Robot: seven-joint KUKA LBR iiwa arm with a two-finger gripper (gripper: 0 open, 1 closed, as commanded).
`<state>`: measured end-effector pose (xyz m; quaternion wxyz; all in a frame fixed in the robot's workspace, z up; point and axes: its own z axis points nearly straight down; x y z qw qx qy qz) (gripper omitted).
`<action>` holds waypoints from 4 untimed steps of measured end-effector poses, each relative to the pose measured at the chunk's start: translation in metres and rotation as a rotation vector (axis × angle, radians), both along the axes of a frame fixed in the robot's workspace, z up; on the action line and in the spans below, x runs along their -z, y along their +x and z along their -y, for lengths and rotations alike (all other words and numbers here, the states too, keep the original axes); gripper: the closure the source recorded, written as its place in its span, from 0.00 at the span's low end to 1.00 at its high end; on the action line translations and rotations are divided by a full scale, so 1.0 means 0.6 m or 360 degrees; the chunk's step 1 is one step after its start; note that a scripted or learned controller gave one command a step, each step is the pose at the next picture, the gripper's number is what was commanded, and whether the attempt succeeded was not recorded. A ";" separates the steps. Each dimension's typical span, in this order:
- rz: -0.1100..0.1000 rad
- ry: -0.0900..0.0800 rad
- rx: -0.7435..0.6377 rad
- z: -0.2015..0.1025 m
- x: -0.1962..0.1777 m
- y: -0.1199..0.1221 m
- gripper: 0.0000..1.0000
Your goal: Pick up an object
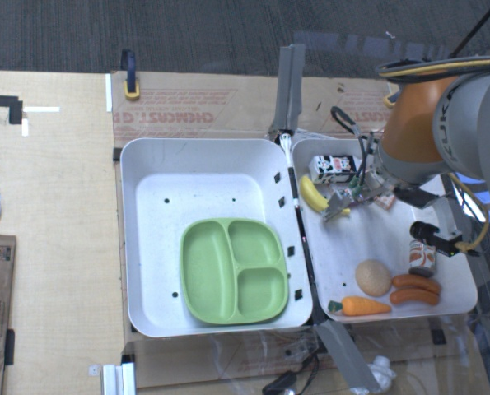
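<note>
From the right, the grey arm with its orange band point(417, 134) reaches down into the right bin point(463, 303), and the gripper point(349, 196) sits low in that bin's upper part, just beside a banana point(310, 194) and below a small black-and-white carton point(333, 166). The clutter around its tip is too blurred to tell whether anything is caught there. Lower in the same bin lie a tan egg-shaped object point(374, 276), a carrot point(365, 306), two sausages point(415, 290) and a small can point(422, 257). The left bin point(146, 179) holds a green divided plate point(234, 270), lying flat toward its near side.
</note>
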<state>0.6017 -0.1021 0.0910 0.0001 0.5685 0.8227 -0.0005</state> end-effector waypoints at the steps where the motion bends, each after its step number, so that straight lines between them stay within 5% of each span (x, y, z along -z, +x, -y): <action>1: -0.0004 0.0000 0.0003 0.002 -0.014 -0.001 1.00; 2: -0.0001 -0.0002 0.0382 -0.077 -0.167 0.060 1.00; 3: -0.0002 -0.0002 0.0291 -0.157 -0.321 0.015 1.00; 4: -0.0001 -0.0004 0.0610 -0.016 -0.385 -0.001 1.00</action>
